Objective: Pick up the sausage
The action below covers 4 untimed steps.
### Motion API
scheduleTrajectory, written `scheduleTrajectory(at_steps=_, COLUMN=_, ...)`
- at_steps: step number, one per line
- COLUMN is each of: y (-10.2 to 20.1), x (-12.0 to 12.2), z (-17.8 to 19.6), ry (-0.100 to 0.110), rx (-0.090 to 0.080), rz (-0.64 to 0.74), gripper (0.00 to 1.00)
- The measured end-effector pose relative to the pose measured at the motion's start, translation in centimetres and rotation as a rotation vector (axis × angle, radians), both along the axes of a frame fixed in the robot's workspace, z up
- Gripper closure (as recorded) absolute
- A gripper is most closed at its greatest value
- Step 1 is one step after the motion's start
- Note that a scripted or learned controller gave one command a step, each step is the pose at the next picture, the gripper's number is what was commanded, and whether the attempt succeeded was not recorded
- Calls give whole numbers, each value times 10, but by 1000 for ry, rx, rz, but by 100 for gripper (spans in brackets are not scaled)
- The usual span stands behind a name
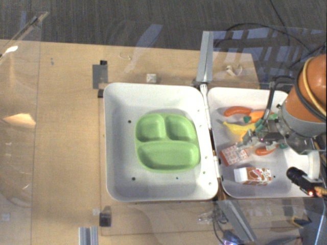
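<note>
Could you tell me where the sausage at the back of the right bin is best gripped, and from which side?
Probably at its middle, from above. The sausage lies flat and slightly curved, its length across the right bin, so closing across its narrow width suits it. Its left half looks free; a carrot crowds its right end, and the end effector sits just in front.
</note>
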State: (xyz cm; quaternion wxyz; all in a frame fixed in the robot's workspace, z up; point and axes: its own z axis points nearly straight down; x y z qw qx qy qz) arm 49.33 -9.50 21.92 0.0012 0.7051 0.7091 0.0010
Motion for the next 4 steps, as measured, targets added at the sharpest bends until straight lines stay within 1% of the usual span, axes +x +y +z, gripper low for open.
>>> scheduleTrajectory(at_steps=1, y=-53, x=31, z=-23, ry=-1, rx=0, rz=-226, gripper=0)
scheduleTrajectory(at_steps=2, y=-105, x=18, z=-65, ry=1, rx=0, rz=-241, gripper=0)
scheduleTrajectory(at_steps=3, y=-101, x=59, z=-123, ry=-2, rx=1, rz=-338, gripper=0)
scheduleTrajectory(at_steps=4, y=-101, x=61, z=-111, ry=-8, rx=-1, rz=-335, gripper=100)
